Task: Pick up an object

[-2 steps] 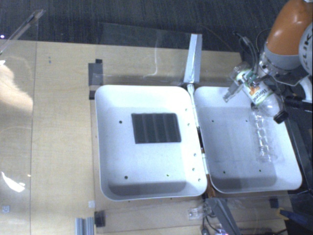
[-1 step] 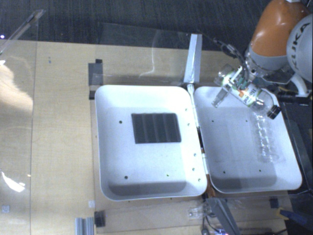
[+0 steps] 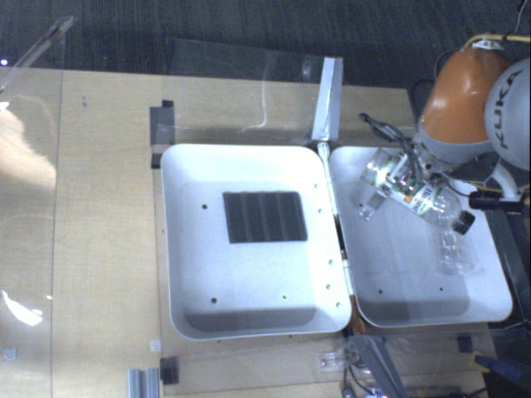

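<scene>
The gripper [image 3: 383, 191] hangs over the right bin [image 3: 398, 264], open or closed I cannot tell, but the dark block [image 3: 265, 216] lies in the left bin [image 3: 249, 280], so going down here may grab nothing.

I log two shallow white plastic bins side by side on the pale wooden bench [image 3: 91, 264]. The left bin [image 3: 187, 222] bears a dark ribbed rectangular patch [image 3: 265, 217] on its floor. The right bin [image 3: 398, 305] touches it. A clear acrylic sheet [image 3: 33, 181] stands at the left.
</scene>
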